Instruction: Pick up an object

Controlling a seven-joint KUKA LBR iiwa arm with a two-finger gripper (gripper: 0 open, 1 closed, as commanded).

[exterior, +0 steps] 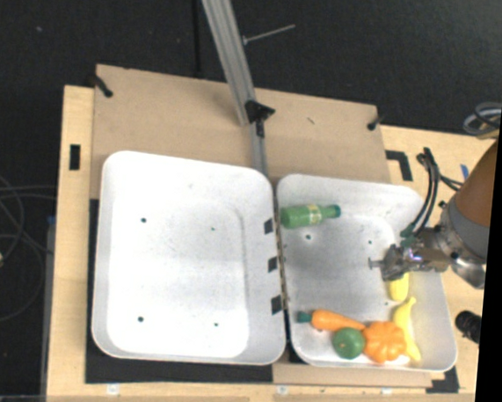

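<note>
The gripper [395, 264] hangs over the right bin [357, 201] near its right wall, just above a yellow piece [398, 288]. The toys lie along the bin's near edge: a carrot [337, 321], a green ball [349, 342], an orange pumpkin [385, 339] and a banana [408, 326]. A green bottle [308, 215] lies near the far edge, beside the left bin [175, 259].
</note>
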